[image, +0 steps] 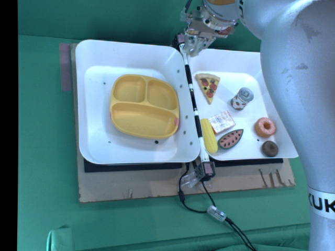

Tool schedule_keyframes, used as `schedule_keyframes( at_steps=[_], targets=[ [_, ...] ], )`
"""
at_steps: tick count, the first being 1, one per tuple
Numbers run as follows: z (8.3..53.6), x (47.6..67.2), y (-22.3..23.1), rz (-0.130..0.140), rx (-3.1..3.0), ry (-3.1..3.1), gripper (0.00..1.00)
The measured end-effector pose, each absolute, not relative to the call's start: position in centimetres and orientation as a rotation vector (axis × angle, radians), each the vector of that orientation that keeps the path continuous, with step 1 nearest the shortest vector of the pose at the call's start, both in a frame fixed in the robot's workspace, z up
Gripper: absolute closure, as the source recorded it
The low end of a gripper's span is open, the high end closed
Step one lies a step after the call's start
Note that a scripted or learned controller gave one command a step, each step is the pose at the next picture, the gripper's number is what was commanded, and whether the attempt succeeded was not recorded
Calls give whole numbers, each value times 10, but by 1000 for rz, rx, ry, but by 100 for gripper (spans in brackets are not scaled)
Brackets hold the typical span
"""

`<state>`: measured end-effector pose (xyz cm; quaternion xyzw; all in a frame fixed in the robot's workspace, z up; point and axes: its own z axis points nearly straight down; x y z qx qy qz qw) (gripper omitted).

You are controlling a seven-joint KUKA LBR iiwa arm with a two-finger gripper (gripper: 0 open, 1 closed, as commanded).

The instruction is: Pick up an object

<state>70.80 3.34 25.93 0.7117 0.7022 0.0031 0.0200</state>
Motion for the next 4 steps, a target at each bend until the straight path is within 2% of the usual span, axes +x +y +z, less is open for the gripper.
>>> schedule_keyframes(
  at_steps=[1,4],
  targets=[
    [259,709,39,-11,2206,2165,0],
    [258,709,39,-11,2205,2165,0]
  ],
)
